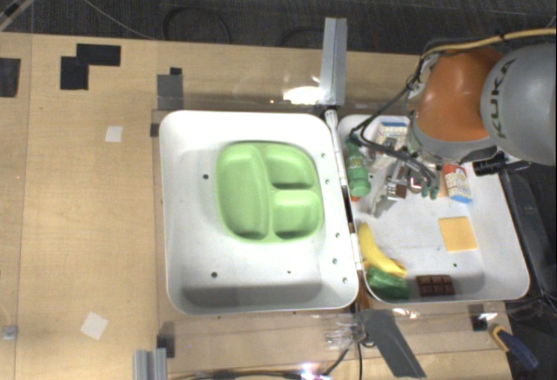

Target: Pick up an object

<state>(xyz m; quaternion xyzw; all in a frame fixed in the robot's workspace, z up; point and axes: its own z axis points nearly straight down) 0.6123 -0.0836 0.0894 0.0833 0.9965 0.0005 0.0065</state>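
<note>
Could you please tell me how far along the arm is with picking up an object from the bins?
Done: the arm has reached over the right bin, its claw low near the bin's far-left part, beside a green bottle. In hand: nothing visibly; no object shows between the fingers. Left: the grasp and lift. The banana, yellow square and brown bar lie untouched, and the green tray sits in the left bin.

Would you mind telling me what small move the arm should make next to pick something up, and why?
Probably a short straight descent. The gripper hangs over the upper left part of the right bin, with nothing seen between its fingers, and small items lie just below it. The yellow square, banana and brown block lie farther off, so lowering here seems the shortest route to a grasp.
</note>
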